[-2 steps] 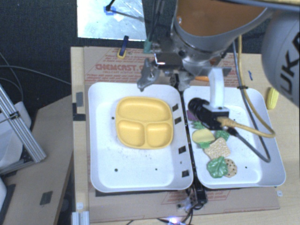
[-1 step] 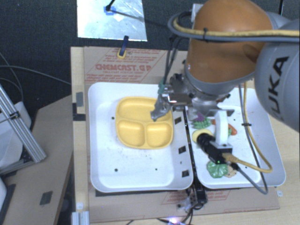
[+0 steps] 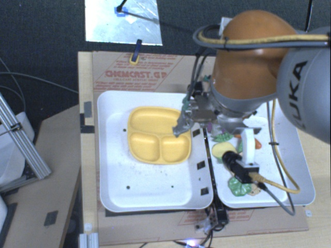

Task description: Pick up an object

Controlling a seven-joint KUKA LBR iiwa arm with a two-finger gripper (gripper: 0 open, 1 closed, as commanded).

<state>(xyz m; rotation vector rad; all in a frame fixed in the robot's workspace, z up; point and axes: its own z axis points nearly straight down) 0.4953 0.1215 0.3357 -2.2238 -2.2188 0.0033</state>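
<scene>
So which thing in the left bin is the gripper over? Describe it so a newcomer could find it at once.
Start at the left white bin. Near its middle lies a yellow divided tray, with the gripper at its right edge. Its one wide compartment above two smaller ones, and its size, set it apart from the small items in the right bin.

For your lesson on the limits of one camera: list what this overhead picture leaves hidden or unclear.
- Gripper: in the camera view, too small and blurred to make out clearly above the yellow tray.
- Right bin: the arm covers its upper part.
- Small items there: partly hidden by a black cable, hard to identify.
</scene>
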